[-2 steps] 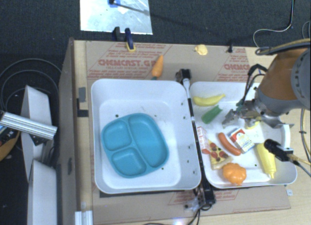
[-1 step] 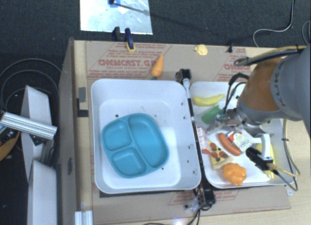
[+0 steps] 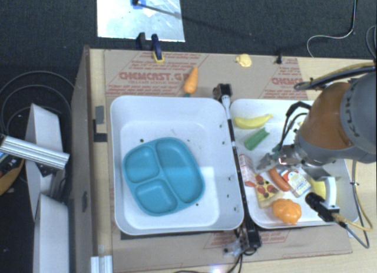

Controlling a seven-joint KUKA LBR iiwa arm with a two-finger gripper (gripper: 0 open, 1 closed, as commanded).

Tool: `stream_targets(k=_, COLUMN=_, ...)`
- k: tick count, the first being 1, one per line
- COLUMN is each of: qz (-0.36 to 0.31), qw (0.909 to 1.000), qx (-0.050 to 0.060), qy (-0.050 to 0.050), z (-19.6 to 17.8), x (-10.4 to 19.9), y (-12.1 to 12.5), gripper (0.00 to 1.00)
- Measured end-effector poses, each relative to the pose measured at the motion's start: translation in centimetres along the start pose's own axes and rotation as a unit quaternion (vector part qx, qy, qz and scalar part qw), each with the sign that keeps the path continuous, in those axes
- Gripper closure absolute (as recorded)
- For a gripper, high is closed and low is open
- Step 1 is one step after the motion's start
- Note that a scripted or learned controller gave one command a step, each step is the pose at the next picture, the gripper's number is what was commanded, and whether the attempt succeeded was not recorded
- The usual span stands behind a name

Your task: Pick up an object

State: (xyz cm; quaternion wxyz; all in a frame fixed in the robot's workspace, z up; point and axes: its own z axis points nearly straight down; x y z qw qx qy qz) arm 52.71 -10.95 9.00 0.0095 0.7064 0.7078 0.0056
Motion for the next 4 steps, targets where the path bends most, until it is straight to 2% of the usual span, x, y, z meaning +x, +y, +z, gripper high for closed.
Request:
stream_targets(k=1, qz=-0.002, qw=1.0, qx=0.006, qy=0.002, z=0.6, x=0.1, y=6.8, gripper=0.0)
stream_targets(k=2, qz=0.001, qw=0.9999, qx=0.012, qy=0.003, z=0.6, x=1.3, y=1.2, gripper=0.0)
stream_targets(k=3, qz=0.0, qw=1.0, qx=0.009, qy=0.003, z=-0.5, x=1.2, y=1.5, gripper=1.0)
stream_targets(k=4, qz=-0.004, qw=1.0, qx=0.006, qy=0.003, z=-9.9, x=6.5, y=2.7, gripper=1.0)
